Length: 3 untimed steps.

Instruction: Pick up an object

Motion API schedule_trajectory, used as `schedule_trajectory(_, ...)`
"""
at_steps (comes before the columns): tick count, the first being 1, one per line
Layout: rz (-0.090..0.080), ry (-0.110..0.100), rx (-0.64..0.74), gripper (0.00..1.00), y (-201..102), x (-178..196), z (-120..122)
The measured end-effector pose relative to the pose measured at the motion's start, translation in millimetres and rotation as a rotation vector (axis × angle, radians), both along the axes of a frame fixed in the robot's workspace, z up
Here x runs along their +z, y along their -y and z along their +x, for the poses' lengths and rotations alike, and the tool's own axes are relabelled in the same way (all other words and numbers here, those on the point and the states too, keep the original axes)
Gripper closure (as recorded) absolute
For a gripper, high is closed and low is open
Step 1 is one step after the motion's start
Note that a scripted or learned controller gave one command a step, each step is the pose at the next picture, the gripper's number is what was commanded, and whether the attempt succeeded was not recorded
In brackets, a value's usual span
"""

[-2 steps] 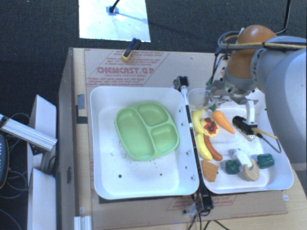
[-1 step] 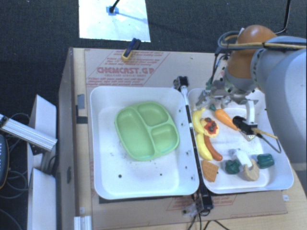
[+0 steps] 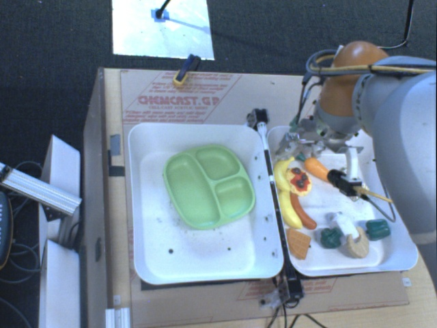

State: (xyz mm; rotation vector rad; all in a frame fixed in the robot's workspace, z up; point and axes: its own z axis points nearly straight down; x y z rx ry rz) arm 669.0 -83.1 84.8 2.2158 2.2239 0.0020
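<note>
The right bin (image 3: 403,251) holds a heap of toy food. A yellow banana (image 3: 285,195) lies along its left side, with a yellow piece with red spots (image 3: 299,180) on top of it. An orange carrot (image 3: 315,167) and a red sausage (image 3: 304,212) lie beside them. My gripper (image 3: 298,149) hangs over the far left corner of this bin, just above the banana's top end and the carrot. Nothing shows held in it.
Toward the front of the right bin lie an orange cracker (image 3: 298,242), two dark green pieces (image 3: 331,238) (image 3: 377,229), a white piece (image 3: 343,222) and a tan bread piece (image 3: 356,244). A green divided plate (image 3: 208,185) rests in the left bin (image 3: 157,251).
</note>
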Motion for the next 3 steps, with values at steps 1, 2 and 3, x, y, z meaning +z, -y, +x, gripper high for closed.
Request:
schedule_trajectory(1, -0.001, 0.003, 0.002, 1.0, 0.2, 11.3, 1.1)
schedule_trajectory(2, -0.001, 0.003, 0.003, 0.0, 0.2, 11.2, 1.0)
schedule_trajectory(3, -0.002, 0.006, 0.005, 1.0, 0.5, 22.4, 2.1)
